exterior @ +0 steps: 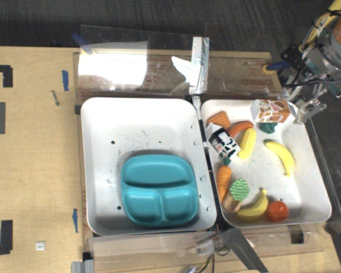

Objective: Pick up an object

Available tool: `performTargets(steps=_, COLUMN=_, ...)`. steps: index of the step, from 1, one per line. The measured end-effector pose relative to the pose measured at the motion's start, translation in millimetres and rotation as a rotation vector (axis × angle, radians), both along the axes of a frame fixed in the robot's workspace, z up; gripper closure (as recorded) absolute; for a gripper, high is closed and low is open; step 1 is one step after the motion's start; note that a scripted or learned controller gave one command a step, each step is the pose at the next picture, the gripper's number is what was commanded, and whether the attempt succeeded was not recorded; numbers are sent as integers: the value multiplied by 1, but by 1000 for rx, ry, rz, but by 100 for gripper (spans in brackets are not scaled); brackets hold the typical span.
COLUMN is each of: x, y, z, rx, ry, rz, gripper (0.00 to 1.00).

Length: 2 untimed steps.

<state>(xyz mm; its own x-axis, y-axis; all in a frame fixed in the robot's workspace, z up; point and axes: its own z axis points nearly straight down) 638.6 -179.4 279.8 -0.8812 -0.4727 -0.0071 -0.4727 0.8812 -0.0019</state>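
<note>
My gripper (pixel 303 101) hangs over the back right corner of the right bin (pixel 315 178), its fingers spread and nothing between them. Just left of it an orange-and-white carton (pixel 271 111) lies in the bin, with a small teal piece (pixel 267 127) beside it. The bin also holds a yellow banana (pixel 281 155), a corn cob (pixel 247 143), a black-and-white carton (pixel 223 143), two orange pieces (pixel 219 118) at the back left, a carrot (pixel 223 181), a green vegetable (pixel 239 189), a second banana (pixel 253 205) and a red tomato (pixel 277 210).
The left bin (pixel 102 129) carries a teal divided plate (pixel 159 190) at its front. A clear sheet with a taped strip (pixel 199 64) lies behind the bins. The arm's wrist and cables (pixel 329 44) are at the upper right.
</note>
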Motion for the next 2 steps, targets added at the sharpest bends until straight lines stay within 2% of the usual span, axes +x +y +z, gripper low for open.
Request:
performTargets(steps=1, x=30, y=11, z=49, rx=-2, ry=-4, rz=34, gripper=100)
performTargets(steps=2, x=32, y=11, z=58, rx=1, ry=-11, rz=30, gripper=100)
